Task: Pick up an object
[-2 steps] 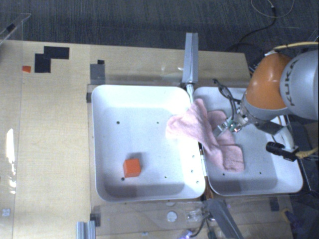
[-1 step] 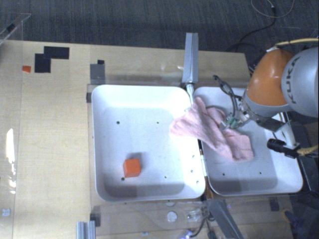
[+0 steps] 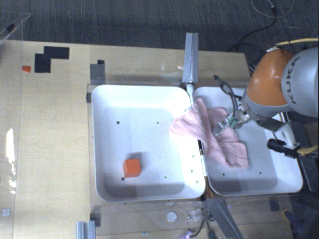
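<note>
A pink cloth (image 3: 214, 136) lies crumpled across the divider between the two bins, mostly in the right bin (image 3: 279, 178), with one corner hanging into the left bin (image 3: 107, 133). An orange block (image 3: 132, 168) rests near the front of the left bin. My gripper (image 3: 225, 126) is low over the cloth in the right bin, its tips touching or pressing into the fabric. The arm comes in from the right with its orange band above the wrist.
A grey metal post (image 3: 191, 59) stands at the back between the bins. Black markers (image 3: 49, 58) and a small orange square (image 3: 26, 69) lie on the wooden bench at the far left. Cables hang near the arm on the right.
</note>
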Controlling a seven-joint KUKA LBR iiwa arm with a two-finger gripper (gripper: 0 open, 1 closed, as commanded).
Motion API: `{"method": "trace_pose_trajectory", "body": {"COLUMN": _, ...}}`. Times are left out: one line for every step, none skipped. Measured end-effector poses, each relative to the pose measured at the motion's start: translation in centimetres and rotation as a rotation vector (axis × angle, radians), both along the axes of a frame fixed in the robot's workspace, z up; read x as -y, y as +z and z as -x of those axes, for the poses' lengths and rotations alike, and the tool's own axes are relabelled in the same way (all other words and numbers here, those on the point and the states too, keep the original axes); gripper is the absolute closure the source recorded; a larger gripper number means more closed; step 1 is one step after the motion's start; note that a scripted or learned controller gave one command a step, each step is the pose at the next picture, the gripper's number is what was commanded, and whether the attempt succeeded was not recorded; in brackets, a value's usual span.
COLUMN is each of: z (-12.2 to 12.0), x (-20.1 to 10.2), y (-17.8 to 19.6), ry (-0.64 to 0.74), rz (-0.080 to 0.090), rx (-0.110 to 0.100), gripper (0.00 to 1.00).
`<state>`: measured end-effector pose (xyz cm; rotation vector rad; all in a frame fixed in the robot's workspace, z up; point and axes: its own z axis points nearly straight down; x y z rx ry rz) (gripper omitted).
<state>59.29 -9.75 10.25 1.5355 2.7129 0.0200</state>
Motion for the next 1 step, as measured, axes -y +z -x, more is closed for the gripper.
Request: {"method": "trace_pose_trajectory", "body": {"z": -4.96, "x": -0.37, "y": -1.36, "ry": -0.065, "rz": -0.001, "rx": -0.014, "gripper": 0.0}}
